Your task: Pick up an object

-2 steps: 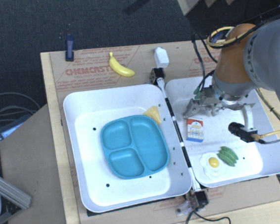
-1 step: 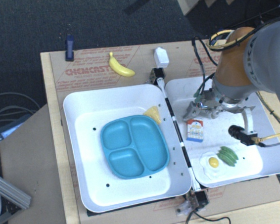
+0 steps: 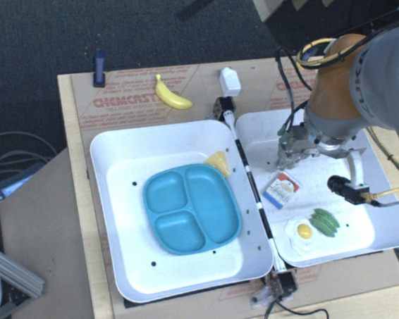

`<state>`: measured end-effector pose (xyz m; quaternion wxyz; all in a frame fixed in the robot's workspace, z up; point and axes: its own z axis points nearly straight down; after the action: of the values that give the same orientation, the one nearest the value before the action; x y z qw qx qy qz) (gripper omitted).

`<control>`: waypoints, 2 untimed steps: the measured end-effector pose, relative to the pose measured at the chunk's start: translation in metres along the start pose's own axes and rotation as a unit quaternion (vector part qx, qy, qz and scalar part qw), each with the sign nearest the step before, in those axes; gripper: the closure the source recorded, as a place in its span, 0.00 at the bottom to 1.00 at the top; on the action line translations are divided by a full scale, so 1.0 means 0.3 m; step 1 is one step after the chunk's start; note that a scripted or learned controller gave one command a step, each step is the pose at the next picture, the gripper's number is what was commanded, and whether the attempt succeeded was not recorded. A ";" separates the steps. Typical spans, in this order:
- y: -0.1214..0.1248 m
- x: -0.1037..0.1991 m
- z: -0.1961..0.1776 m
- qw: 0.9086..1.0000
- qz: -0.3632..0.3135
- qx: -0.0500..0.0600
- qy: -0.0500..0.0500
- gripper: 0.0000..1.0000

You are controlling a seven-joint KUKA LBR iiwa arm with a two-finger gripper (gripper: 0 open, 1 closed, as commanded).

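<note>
We count two white bins (image 3: 114, 221), one blue tray (image 3: 190, 209), one carton (image 3: 281, 190) lying diagonal, near-left to far-right, gripper (image 3: 289, 154) state indiscernible.

A robotics laboratory test cell. A plywood bench (image 3: 143, 90) stands on dark carpet (image 3: 24, 39) and carries two shallow white bins (image 3: 126, 269) fixed side by side. Loose cables (image 3: 1, 162) coil on the floor off the bench's left edge, aluminium framing (image 3: 13, 270) lies near its front-left corner, and a grey-and-orange industrial arm (image 3: 351, 83) reaches over the right bin.
</note>
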<state>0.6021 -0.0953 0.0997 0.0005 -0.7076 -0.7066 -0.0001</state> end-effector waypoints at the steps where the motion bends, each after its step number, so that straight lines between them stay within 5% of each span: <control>1: 0.000 0.000 0.000 1.000 0.000 0.000 0.000 0.00; 2: -0.111 -0.034 0.052 1.000 0.000 0.001 0.000 0.00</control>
<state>0.5689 -0.1053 0.0841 0.0012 -0.7075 -0.7067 0.0006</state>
